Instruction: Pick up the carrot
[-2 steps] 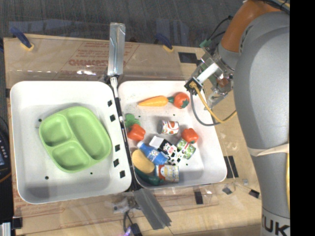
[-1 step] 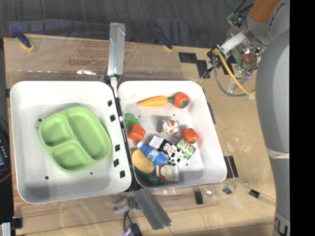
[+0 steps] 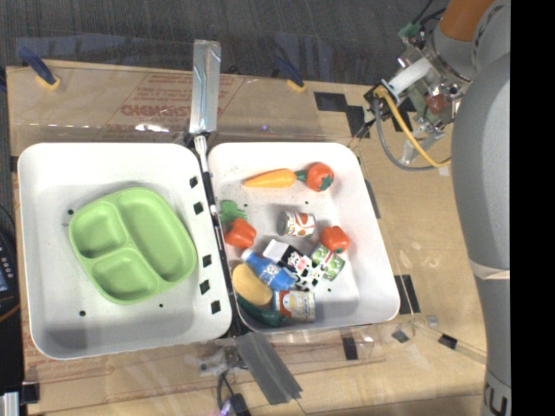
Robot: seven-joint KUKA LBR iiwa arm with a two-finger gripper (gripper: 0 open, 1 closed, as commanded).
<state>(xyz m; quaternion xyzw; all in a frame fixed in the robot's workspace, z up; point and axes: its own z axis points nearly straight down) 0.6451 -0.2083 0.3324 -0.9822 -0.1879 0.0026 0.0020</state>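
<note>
Now, hovering high off the right bin's [image 3: 373,232] far corner: pincer [image 3: 416,94], grip state impossible to tell. Lying along the far wall, carrot [image 3: 269,178], tip touching a red pepper [image 3: 319,176]. Best dropping straight down, closing across its narrow width.

Glossy plastic carrot [image 3: 270,178] — matt green plate [image 3: 132,243], smooth white bins [image 3: 43,319], perhaps plastic too.
</note>
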